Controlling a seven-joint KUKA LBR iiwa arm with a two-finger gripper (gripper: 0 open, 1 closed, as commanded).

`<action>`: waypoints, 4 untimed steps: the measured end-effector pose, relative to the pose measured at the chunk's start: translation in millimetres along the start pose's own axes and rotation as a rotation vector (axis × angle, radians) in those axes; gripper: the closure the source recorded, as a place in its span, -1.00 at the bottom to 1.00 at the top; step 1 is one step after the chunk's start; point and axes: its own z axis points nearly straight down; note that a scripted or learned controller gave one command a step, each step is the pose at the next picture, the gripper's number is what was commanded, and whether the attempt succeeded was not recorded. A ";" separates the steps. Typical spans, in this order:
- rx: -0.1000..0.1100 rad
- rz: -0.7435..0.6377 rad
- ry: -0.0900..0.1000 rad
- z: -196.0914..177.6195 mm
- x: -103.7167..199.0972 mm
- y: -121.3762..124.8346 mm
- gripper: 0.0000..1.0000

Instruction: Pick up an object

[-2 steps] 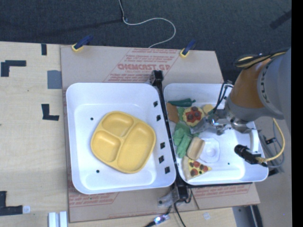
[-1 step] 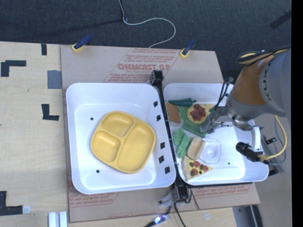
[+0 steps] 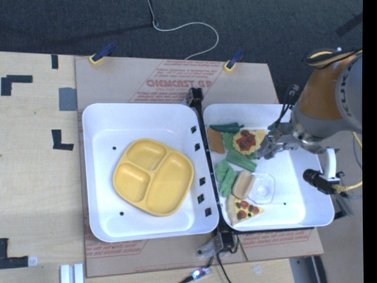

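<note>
The pizza slice [image 3: 245, 210] lies near the right bin's [image 3: 294, 217] front edge, tip pointing right. The arm reaches in from the right, its end effector [image 3: 268, 147] low beside another pizza piece [image 3: 245, 140]; its grip state cannot be told. The left bin [image 3: 100, 158] holds a yellow divided plate [image 3: 154, 176]

One fixed camera, high above the bench, looking down at a slant.

We see both shallow white plastic bins [image 3: 94, 158] whole, side by side on a brown cardboard sheet [image 3: 171, 81] — far enough off that dark carpet [image 3: 70, 16] shows along the top. The grey arm with its orange band [image 3: 324, 93] enters from our right edge, over the right-hand bin.
</note>
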 end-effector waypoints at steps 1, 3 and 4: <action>0.000 0.000 0.000 -53.5 8.7 -5.9 1.00; 0.004 -0.003 0.001 -62.9 61.8 -5.5 1.00; 0.004 -0.005 0.001 -74.7 119.0 5.4 1.00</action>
